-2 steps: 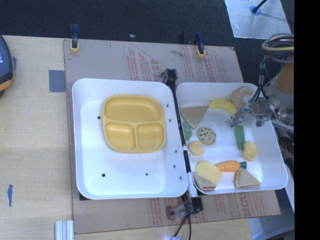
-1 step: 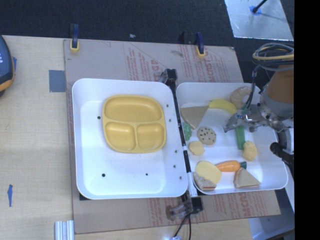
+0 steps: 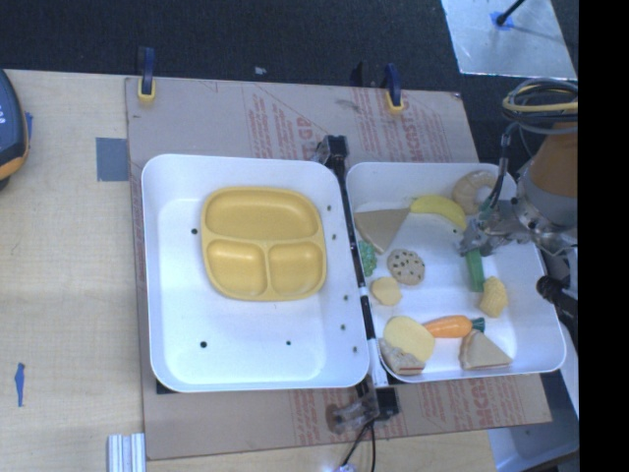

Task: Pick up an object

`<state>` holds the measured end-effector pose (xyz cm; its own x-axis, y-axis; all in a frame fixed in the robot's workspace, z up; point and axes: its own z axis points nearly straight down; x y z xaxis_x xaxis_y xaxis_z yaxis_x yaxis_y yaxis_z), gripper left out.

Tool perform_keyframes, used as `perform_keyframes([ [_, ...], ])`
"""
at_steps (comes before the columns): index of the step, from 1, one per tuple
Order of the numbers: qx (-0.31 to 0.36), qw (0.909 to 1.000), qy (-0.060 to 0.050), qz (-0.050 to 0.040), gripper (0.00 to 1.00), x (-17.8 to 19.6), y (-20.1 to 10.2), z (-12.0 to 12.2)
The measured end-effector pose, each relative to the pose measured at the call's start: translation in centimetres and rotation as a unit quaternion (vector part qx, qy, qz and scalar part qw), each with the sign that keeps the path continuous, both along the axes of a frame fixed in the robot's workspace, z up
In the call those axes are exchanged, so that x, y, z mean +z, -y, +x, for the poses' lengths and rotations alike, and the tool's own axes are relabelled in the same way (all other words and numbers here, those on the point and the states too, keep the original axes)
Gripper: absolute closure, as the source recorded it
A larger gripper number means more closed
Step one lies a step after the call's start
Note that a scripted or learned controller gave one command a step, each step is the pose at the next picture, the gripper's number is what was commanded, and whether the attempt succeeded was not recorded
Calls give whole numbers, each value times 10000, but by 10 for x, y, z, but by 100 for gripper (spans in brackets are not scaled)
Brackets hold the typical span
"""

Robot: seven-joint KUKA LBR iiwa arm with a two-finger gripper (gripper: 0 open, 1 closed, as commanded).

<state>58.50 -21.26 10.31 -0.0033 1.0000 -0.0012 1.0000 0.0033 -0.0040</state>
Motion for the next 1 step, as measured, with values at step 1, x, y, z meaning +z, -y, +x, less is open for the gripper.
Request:
perform_keyframes([
  [1,52,10000,26,14,100,-11,-83,56],
])
